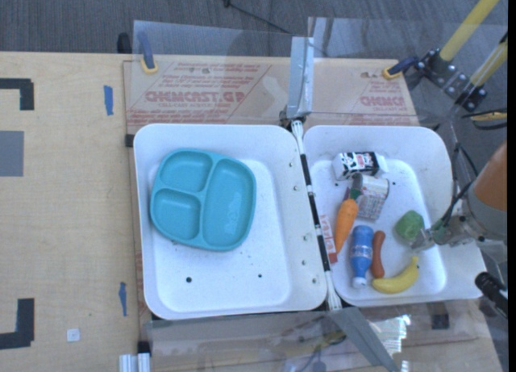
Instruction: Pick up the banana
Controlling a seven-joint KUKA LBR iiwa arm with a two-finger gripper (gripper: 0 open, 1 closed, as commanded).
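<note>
- Two white bins are seen side by side on the surface [64,225]; the left bin [161,282] holds a blue divided plate [203,199].
- The right bin [431,148] holds the banana [397,280], which lies near that bin's lower right corner, curved, with its tip turned up toward the right.
- Just left of the banana a red sausage-like piece [377,254] is seen standing lengthwise, and beside that a blue bottle [360,255] with a red and white cap end.
- An orange carrot [346,223] is placed above the bottle, close to the divider between the bins.
- A small grey box [373,197] lies beside the carrot's top, and a black-and-white item [356,163] is seen above it, near the bin's upper part.
- A green object [409,225] sits above the banana, toward the bin's right side.
- The fingers [430,237] are seen reaching in from the right, just beside the green object and above the banana's raised tip.
- The banana is not between the fingers; it lies just below and to their left, apart from them.
- Whether the fingers are apart or together cannot be told, since they are small and blurred against the bin.
- The arm's orange band [493,181] is seen at the right edge, above the bin's right rim.
</note>
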